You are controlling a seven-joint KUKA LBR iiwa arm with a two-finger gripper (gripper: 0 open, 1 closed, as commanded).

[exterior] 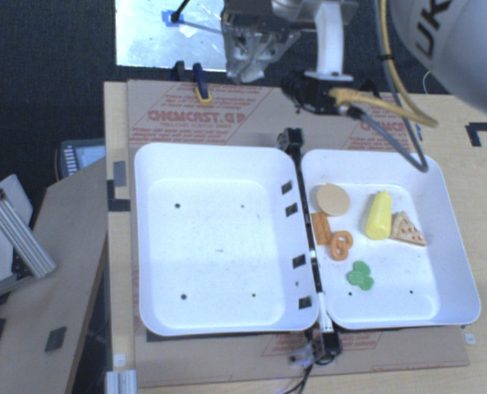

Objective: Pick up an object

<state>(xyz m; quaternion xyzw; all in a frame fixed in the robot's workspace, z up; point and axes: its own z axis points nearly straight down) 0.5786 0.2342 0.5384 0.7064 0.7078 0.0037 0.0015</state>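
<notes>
The right bin (452, 261) holds several small toy foods: a round tan cookie (333, 199), a yellow bottle (379, 214), a pizza slice (406, 231), an orange pretzel (340, 244), an orange stick (320, 227) and a green piece (360, 276). My gripper (247, 66) hangs high at the top of the view, above the cardboard behind the bins and far from the objects. Nothing shows between its fingers.
The left bin (214, 236) is beside the right one, joined by a black clip strip (300, 236). Cardboard (227, 117) lies under both bins. A yellow cable (383, 105) and grey hose trail from the arm over the back right. A metal rail (13, 228) is at left.
</notes>
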